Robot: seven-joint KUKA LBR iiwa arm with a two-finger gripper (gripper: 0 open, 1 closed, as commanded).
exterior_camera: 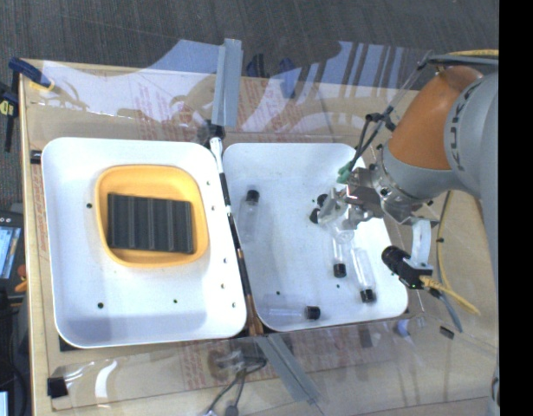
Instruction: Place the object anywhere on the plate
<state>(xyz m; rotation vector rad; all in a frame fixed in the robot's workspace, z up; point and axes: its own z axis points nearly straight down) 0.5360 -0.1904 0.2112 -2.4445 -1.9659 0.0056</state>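
**Ops:** Where's the claw?

**Me:** I see the claw (353, 271) over the right bin (283, 232), hanging from the grey arm (431, 146) that comes in from the right. Its two clear fingers (339, 254) point toward the bin's near edge, each ending in a small black tip.

**Ops:** Clenched or released?

**Me:** Released. The fingers stand apart with white bin floor showing between them, and nothing sits in that gap.

**Ops:** And the object?

**Me:** I can't pin it down for certain. Small dark pieces lie on the right bin's floor: one (251, 197) well off to the claw's left near the bin divider, another (312, 313) left of the fingertips by the near rim, and a dark bit (321, 208) right at the claw's base that I can't separate from the wrist hardware. None is touching the fingers as far as I can tell.

**Ops:** The plate?

**Me:** The plate (149, 185) is yellow-orange with a dark ribbed centre, sitting in the left bin (136, 310), well apart from the claw on its left, across the divider. The tabletop (119, 102) beneath both bins is pale wood under a clear sheet.
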